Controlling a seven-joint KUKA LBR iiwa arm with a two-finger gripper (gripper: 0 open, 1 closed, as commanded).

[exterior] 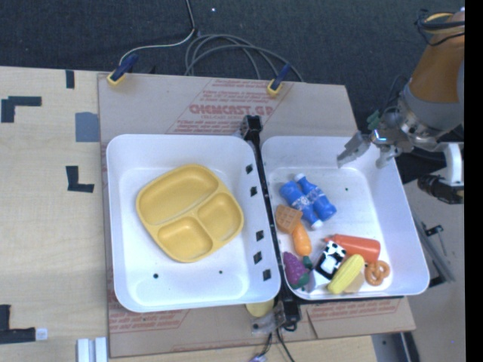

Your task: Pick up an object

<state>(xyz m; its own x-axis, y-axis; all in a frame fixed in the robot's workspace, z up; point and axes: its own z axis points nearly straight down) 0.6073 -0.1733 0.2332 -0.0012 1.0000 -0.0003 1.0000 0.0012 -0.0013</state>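
Toy foods [326, 240] clustered in right bin [392, 202]

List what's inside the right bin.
Right bin: blue bottle, waffle, carrot, purple grapes, black-and-white toy, red piece, corn, pretzel. Anything beneath the pile is covered.

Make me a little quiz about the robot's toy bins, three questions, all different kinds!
1. True or false: the yellow tray lies in the left bin.
2. Which toy lies nearest the gripper? A) blue bottle B) pretzel C) banana
3. Fill in: the gripper hovers over the ____ bin's far corner, holding nothing.

Key: 1 true; 2 A; 3 right.
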